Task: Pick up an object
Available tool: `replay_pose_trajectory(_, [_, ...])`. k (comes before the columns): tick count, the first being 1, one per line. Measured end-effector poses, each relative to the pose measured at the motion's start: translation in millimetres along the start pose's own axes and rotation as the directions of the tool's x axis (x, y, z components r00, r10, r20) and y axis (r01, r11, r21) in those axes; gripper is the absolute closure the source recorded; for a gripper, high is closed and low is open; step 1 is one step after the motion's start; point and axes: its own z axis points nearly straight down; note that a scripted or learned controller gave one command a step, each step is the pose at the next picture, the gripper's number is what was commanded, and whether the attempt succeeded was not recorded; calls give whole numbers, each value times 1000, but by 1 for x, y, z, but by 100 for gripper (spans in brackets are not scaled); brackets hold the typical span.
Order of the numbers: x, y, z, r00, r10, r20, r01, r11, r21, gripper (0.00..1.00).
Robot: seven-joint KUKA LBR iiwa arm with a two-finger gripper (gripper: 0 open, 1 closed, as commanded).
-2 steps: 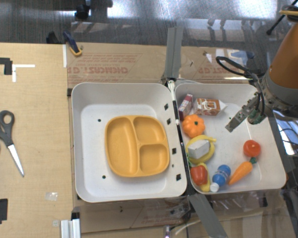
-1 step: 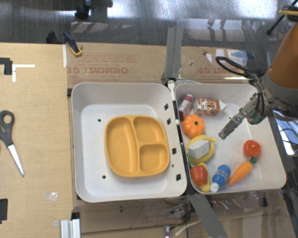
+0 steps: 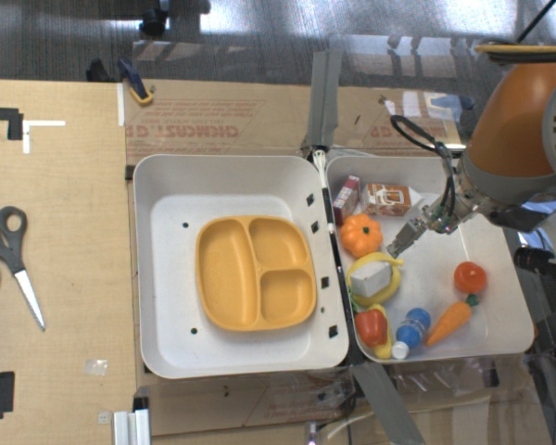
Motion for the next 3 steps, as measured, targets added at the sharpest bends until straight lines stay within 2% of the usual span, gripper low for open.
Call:
replay_pose_trajectory(1, [-24, -15, 85, 996, -84, 1, 84, 996, -2, 0])
replay_pose_trajectory(2, [4, -78, 101, 996, -90, 2, 90, 996, -4, 0])
replay_pose_trajectory(3, [4, -77, 92, 996, -90, 3, 90, 996, -6, 100])
